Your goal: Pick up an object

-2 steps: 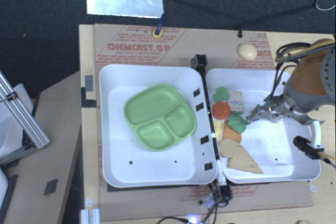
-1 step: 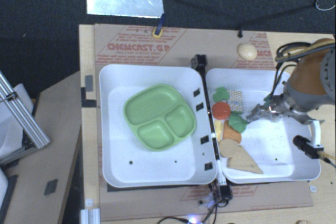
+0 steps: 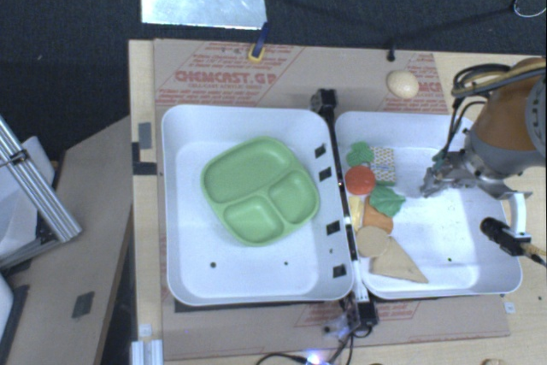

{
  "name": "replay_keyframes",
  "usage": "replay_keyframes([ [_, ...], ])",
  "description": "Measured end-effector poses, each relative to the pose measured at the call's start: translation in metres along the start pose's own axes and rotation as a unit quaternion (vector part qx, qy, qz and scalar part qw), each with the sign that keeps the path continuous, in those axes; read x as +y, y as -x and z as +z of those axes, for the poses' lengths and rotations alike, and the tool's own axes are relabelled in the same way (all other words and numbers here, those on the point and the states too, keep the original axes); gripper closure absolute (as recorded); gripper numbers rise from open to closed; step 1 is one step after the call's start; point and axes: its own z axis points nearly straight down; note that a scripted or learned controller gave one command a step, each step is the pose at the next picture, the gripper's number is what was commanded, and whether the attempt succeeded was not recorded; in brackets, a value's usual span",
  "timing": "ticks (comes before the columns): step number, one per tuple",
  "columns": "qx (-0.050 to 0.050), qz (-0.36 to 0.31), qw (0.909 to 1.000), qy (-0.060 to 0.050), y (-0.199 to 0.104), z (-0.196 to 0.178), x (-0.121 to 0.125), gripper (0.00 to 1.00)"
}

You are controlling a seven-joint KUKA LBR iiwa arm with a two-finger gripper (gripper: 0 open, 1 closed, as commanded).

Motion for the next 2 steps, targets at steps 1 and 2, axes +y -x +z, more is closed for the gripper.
replay_keyframes([
  [1, 0.0, -0.002, 1.0, 0.0, 0.003, -0.062, 0.007, 1.0],
  [2, -0.001, -0.002, 1.0, 0.001, 0.007, -0.125, 0.015, 1.0],
])
